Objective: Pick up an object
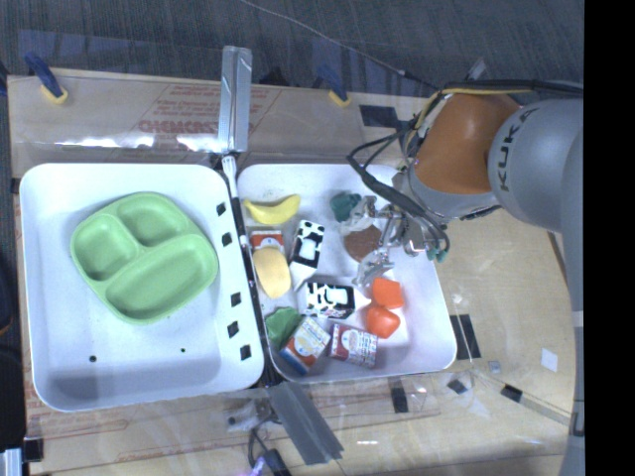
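While I reach in from the right, this is my view:
Gripper [382,249]: low in the right bin [437,327]; grip state, cannot tell.
Brown object [361,241]: just beside my gripper.
Orange pieces [384,305]: just below it.
Left bin [40,296]: green divided plate [145,256].

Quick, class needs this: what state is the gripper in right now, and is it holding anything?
Gripper: low over the right bin, above the orange objects; open or shut cannot be told, no hold visible.
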Tool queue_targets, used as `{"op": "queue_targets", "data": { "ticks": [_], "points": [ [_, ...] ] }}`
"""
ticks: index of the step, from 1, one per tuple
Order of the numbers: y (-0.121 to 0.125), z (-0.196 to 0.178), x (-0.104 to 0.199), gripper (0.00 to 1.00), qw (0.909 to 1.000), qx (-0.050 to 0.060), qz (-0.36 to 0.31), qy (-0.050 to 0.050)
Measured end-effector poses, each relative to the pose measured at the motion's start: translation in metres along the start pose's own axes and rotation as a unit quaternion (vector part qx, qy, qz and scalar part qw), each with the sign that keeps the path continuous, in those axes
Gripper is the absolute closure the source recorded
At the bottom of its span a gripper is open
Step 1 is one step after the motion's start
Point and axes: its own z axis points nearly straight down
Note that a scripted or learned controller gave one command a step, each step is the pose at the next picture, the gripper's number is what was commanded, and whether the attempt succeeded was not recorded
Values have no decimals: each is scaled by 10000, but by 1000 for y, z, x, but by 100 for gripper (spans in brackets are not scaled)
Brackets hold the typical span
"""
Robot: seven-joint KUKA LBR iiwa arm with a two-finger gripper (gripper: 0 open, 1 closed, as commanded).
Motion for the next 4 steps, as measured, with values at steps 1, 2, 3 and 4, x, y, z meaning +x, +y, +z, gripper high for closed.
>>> {"op": "queue_targets", "data": {
  "ticks": [1, 2, 3, 4],
  "points": [
    [52, 13, -58, 0, 10000, -5, -79, -23],
    [-1, -9, -28, 0, 10000, 9, -15, -13],
    [59, 15, -50, 0, 9979, 20, 640, -18],
    [-1, 15, -29, 0, 9984, 5, 569, -6]
  ]
}}
